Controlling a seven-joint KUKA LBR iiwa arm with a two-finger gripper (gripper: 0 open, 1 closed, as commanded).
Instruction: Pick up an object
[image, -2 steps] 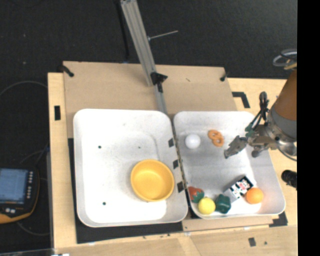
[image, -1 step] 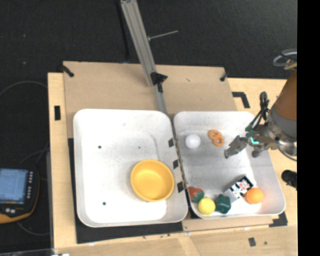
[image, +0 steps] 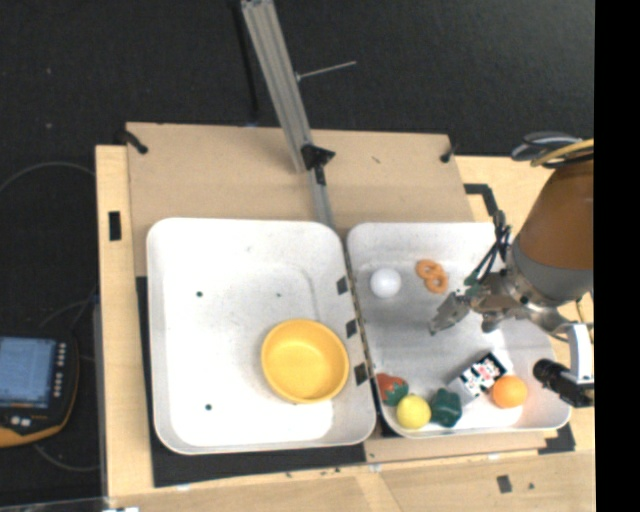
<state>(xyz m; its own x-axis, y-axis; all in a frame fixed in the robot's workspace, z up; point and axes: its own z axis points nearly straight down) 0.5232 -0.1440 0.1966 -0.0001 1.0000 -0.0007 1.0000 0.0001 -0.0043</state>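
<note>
My gripper (image: 447, 318) hangs over the middle of the right shallow white plastic bin (image: 400, 245), reaching in from its right edge. I cannot tell whether it is released or clenched; nothing shows in its grasp, and it sits apart from every object below.

The right bin carries most of the things. A small white ball (image: 385, 282) rests near its left edge, toward the far side. Just to the right of that ball, still in the far half, lies an orange pretzel-shaped piece (image: 432, 275), close to my gripper but not touching it. Along the near edge a row of small things is crowded together: a red and green piece (image: 390, 385) at the near-left corner, a round yellow ball (image: 413, 411) just beside it, then a dark green block (image: 446, 407) touching or nearly touching the yellow ball. Further right lies a small black and white box with red marks (image: 480, 374), tilted, and right beside it an orange ball (image: 509, 392) near the near-right corner.

The left shallow white plastic bin (image: 200, 260) holds one thing, a round yellow plastic bowl (image: 304, 360), upright with its opening up, sitting toward the near-right corner, close to the wall shared with the right bin.

Both bins lie side by side on the light wooden bench (image: 290, 175).
</note>
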